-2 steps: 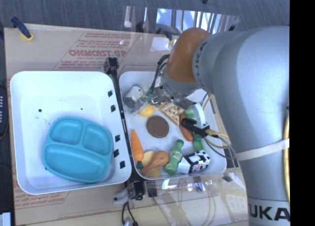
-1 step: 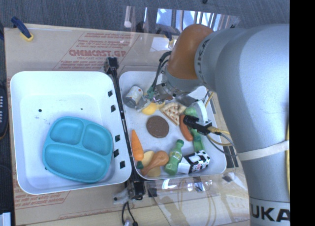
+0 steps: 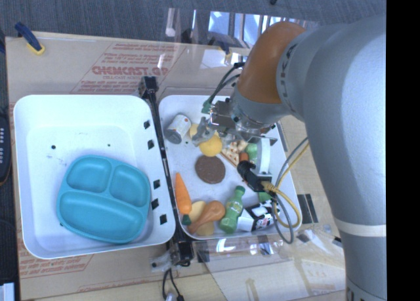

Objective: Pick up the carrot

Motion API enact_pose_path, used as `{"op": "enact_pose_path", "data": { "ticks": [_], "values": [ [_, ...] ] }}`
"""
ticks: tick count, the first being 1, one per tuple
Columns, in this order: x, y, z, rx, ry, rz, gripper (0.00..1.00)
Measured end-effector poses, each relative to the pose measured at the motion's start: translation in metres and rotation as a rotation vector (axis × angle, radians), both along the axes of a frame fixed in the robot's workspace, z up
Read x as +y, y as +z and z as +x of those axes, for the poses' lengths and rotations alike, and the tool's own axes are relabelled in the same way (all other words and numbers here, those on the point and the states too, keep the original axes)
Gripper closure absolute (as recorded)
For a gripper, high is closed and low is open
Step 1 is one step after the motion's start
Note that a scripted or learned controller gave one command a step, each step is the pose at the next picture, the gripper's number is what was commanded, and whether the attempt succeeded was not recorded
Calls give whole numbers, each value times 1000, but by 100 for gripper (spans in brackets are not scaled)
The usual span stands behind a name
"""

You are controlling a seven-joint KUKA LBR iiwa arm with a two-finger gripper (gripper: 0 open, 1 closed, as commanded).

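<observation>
Pincer [image 3: 220,129] at the end of the grey arm [image 3: 341,96] hangs low over the far middle of the right bin [image 3: 169,162], above a yellow lemon-like piece [image 3: 210,145]; whether it is open or closed cannot be told, and nothing is seen gripped.

Largest to smallest: the arm reaches in from the right, its orange band [image 3: 269,57] just above the wrist. The left bin [image 3: 39,129] holds a blue divided tray [image 3: 105,198]. The right bin is crowded with toy food.

The carrot [image 3: 182,193] lies along that bin's left wall, near side, orange with a green tip, well apart from the pincer. A brown round patty [image 3: 210,169] sits between them; a drumstick [image 3: 207,213] and a green bottle [image 3: 232,210] lie just beside the carrot's near end.

The step in hand looks like the approach, with no grasp yet made. The next move calls for travel left and nearer, then a descent aligned across the carrot. Room is tight: the bin wall hugs one side, the drumstick the other.
</observation>
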State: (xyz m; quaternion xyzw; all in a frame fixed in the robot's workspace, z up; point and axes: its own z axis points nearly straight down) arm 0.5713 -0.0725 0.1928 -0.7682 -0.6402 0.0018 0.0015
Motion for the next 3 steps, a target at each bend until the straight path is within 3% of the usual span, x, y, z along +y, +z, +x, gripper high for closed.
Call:
{"op": "enact_pose_path", "data": {
  "ticks": [1, 2, 3],
  "values": [
    [24, 41, -6, 4, -342, -2, 100],
    [-9, 70, -2, 5, -604, -5, 100],
    [41, 55, -41, 12, -919, -3, 100]
  ]
}}
